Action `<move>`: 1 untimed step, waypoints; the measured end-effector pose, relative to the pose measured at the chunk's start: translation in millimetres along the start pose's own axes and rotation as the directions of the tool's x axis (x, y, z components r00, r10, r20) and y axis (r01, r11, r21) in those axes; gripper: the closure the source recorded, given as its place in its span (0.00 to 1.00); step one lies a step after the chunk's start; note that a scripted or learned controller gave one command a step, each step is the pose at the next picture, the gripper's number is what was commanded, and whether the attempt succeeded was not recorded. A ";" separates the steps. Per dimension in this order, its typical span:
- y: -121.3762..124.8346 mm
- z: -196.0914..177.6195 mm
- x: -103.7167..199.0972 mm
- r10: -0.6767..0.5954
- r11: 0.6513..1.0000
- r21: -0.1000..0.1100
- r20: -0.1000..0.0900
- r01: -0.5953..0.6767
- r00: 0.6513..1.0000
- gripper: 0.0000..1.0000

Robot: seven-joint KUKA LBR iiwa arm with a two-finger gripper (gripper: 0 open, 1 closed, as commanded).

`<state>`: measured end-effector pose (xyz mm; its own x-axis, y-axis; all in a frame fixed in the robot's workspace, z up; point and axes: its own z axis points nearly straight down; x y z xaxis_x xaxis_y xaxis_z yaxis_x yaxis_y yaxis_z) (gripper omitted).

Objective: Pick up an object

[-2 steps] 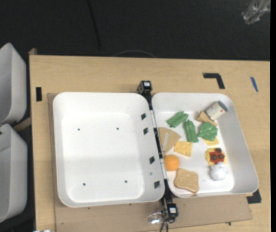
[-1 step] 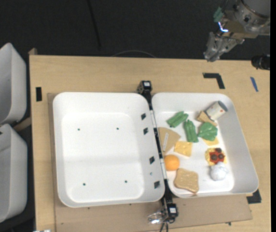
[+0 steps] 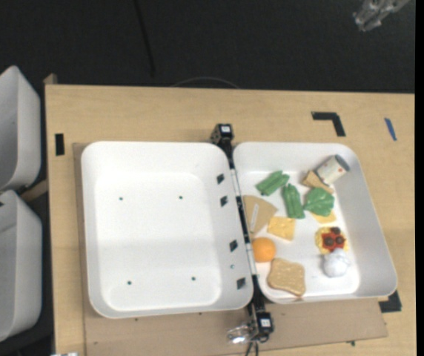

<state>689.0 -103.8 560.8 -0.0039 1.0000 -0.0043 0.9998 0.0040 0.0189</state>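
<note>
The right bin (image 3: 371, 221) holds several toy foods: two green pods (image 3: 272, 182) (image 3: 293, 200), a leafy green piece (image 3: 319, 201), a tan wedge (image 3: 259, 212), a yellow cheese square (image 3: 282, 228), an orange ball (image 3: 263, 250), a bread slice (image 3: 286, 277), a red and yellow piece (image 3: 331, 239), a white ball (image 3: 335, 265) and a grey and white cylinder (image 3: 332, 169). My gripper (image 3: 376, 7) hangs high at the top right, far above and behind the bins, with nothing seen in it.
The left bin (image 3: 153, 228) lies beside the right one, joined by a divider with black clips (image 3: 234, 221). Both rest on a tan bench (image 3: 138, 113). White rounded shapes (image 3: 1, 199) stand at the left edge.
</note>
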 end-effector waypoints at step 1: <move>-7.9 109.5 49.8 0.001 1.000 0.027 -0.004 0.000 1.000 1.00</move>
<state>683.0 -54.5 451.0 -0.0034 1.0000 -0.0001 1.0000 0.0034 -0.0078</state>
